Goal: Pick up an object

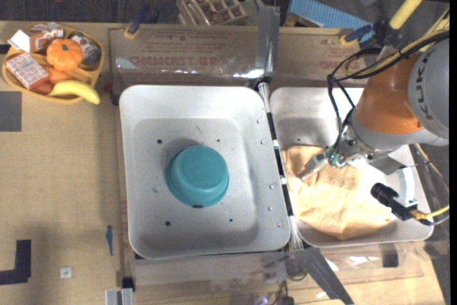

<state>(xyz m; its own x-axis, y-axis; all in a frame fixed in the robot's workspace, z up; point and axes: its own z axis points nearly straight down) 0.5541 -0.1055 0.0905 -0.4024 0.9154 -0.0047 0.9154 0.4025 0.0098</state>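
Observation:
A teal bowl (198,175) lies upside down in the middle of the left white bin (143,118). A crumpled tan cloth (335,200) covers most of the floor of the right white bin (300,111). The grey arm with its orange band (385,107) reaches in from the right. My gripper (323,162) is low over the cloth's upper left part, near the bin's left wall. It looks to be touching or just above the fabric; the wrist hides its tips.
A yellow dish (50,64) with toy fruit and small boxes, a banana among them, sits on the bench at the far left. A cardboard wall (186,57) runs behind both bins. Cables and a black connector (389,198) hang over the right bin.

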